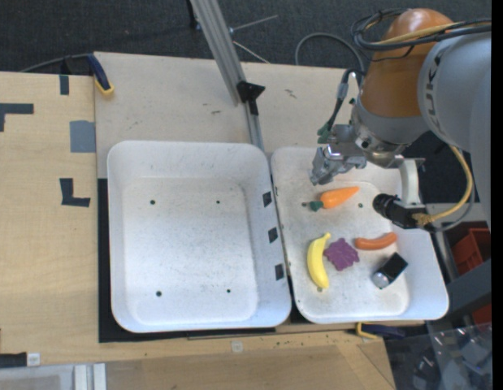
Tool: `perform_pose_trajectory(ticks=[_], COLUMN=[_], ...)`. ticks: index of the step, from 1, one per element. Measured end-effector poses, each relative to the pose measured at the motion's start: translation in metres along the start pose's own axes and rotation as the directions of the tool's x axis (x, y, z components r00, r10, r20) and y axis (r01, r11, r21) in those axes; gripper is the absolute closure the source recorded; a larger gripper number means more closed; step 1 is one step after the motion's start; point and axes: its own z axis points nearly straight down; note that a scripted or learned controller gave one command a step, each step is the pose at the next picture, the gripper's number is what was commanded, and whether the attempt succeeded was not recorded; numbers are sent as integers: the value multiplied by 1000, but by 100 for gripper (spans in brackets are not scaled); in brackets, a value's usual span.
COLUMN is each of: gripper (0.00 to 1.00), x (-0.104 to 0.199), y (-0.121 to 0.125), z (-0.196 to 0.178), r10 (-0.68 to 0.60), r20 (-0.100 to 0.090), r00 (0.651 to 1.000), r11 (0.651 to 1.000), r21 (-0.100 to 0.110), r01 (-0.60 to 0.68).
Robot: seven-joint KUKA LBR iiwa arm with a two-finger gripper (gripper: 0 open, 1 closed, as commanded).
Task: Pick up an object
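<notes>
From above, the hand [327,169] is hovering over the far end of the right bin [422,303], and I cannot tell how it is set. The carrot [339,197] is lying just below it, toward the camera, nothing gripped yet. Further toward the camera the banana [317,261], purple grapes [341,254], sausage [375,241] and a black block [389,270] are sitting. The carrot is looking light, stiff, a bit slick; gripping across its thick middle seems best.
</notes>
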Motion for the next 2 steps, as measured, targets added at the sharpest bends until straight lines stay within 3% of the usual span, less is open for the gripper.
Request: perform_pose_trajectory(ticks=[2], gripper=[100], x=[103], y=[-2], z=[-2], r10=[-1], r20=[1], r00=[1000], r11=[1000], r21=[-1], r01=[1])
